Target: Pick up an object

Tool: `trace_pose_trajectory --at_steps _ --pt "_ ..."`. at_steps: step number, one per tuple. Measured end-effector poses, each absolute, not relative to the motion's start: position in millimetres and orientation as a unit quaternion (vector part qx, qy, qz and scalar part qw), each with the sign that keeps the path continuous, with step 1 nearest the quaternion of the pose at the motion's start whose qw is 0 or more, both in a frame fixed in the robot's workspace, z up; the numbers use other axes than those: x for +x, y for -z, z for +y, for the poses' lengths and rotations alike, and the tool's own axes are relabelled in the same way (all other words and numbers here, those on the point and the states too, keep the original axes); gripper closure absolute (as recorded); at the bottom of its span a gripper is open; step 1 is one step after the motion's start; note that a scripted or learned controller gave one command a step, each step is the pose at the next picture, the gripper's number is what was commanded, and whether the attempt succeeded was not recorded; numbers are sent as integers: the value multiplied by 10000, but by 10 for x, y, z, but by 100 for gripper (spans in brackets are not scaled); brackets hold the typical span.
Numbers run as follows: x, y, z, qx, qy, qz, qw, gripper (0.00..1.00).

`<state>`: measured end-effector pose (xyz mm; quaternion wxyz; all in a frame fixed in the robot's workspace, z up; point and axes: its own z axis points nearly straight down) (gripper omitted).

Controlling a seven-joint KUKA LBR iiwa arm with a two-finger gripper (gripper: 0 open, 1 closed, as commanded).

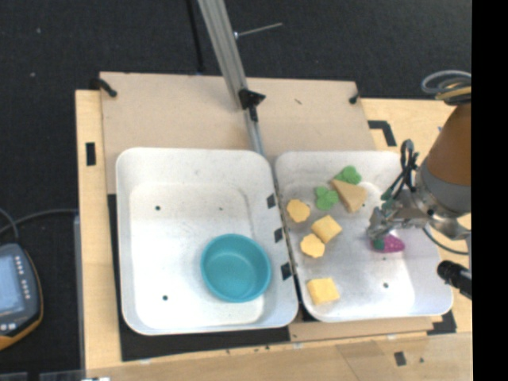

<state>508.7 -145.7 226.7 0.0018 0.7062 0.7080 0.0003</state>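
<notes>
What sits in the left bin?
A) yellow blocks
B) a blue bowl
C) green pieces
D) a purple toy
B: the blue bowl rests in the left bin, while the yellow blocks, the green pieces and the purple toy all lie in the right bin.

A pale wooden surface [91, 213] carries a tan board [206, 109] at its far side. A slanted aluminium rail [222, 38] runs down from the top edge to the seam between the two bins, with a black clamp [251, 98] partway along it. At the left edge lies a handheld pendant [16, 292] with a grey screen and an orange rim. Dark carpet [79, 30] surrounds the surface.
</notes>
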Motion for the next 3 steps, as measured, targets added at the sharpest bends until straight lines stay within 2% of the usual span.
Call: trace_pose_trajectory --at_steps 1,2,3 --pt "5106 -2641 -1467 7056 -17 7086 29 100" --pt "5296 -2691 -993 7044 -12 7098 7 100" --pt "5611 -2700 -525 7044 -13 7098 6 100"
